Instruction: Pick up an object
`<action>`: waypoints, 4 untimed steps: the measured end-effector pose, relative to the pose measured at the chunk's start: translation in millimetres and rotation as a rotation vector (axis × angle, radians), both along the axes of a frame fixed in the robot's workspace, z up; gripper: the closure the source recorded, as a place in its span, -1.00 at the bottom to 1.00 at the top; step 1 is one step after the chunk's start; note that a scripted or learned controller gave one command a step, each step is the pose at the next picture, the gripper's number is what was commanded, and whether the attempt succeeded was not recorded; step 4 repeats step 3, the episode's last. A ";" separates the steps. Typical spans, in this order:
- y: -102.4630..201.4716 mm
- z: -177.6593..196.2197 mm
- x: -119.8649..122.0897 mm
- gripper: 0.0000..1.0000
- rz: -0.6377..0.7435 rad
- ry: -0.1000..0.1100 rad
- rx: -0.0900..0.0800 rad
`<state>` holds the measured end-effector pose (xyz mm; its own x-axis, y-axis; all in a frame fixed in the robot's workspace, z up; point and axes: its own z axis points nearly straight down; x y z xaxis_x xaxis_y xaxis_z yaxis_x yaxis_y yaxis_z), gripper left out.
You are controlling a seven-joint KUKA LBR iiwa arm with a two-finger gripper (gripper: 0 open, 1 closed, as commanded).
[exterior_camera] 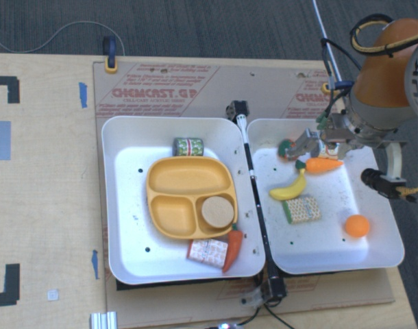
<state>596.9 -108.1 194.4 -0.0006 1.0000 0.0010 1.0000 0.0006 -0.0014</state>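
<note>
My gripper (320,144) hangs over the far part of the right bin (384,252), under the grey wrist with the orange band. An orange toy carrot (324,164) lies just below it in the view, touching or nearly touching it. A small green and red toy (286,148) sits to the gripper's left. A yellow banana (290,188) lies nearer the bin's middle. In front of the banana is a speckled green-edged block (303,210). An orange ball (358,226) rests at the near right.
The left bin (120,184) holds a yellow divided plate (188,178) with a round tan disc (217,211), a green can (188,146), a patterned box (207,252) and a second carrot (233,247). A black clamp (237,110) sits between the bins.
</note>
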 end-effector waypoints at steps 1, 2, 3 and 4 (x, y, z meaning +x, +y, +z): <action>1.3 -99.1 -15.2 -1.00 0.000 -0.003 -0.001; 1.2 -89.1 -14.7 1.00 -0.002 -0.006 -0.002; 39.7 -9.6 -79.3 1.00 0.000 0.001 0.001; 39.7 -9.6 -79.3 1.00 0.000 0.001 0.001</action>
